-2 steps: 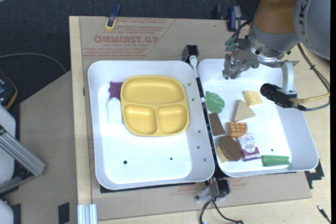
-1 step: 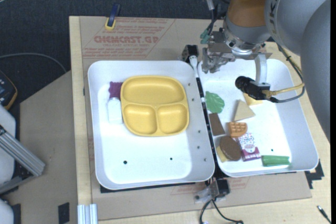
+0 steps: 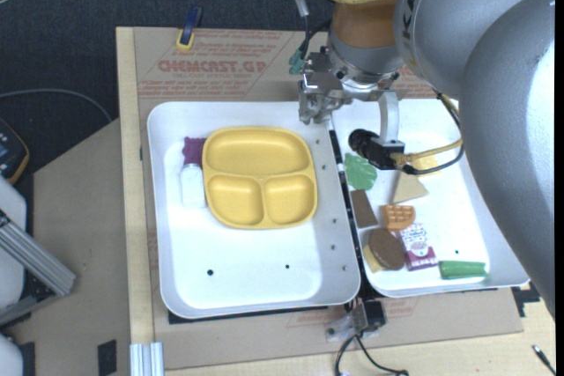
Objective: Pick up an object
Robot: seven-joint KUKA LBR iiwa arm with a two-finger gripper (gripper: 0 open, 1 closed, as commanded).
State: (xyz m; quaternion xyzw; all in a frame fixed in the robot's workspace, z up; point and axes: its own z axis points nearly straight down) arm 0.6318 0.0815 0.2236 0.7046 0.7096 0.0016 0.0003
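Yellow plastic, in the form of a three-compartment tray [image 3: 260,176], is occupying the middle of the left bin [image 3: 247,273]. A purple item [image 3: 192,149] and a white bottle [image 3: 190,186] are lying just beside the tray at its 9 o'clock side, the purple item above the bottle. The right bin [image 3: 445,207] is holding a green leaf-shaped piece [image 3: 359,172] at its 11 o'clock, a tan wedge [image 3: 409,188] near its centre, a waffle-patterned square [image 3: 398,215] just below the wedge, a brown bar [image 3: 363,207] along its 9 o'clock wall, a round brown disc [image 3: 384,249] at 7 o'clock, a pink and white packet [image 3: 418,245] touching the disc, and a green stick [image 3: 463,269] at 5 o'clock. The grey arm [image 3: 480,40] is reaching in from 3 o'clock, and the pincer [image 3: 315,106] is hanging at 12 o'clock over the rims where both bins are meeting, just above the tray's 1 o'clock corner. How far the pincer is opening cannot be told, and nothing is showing in its hold. Both bins are resting on a brown surface [image 3: 132,189].
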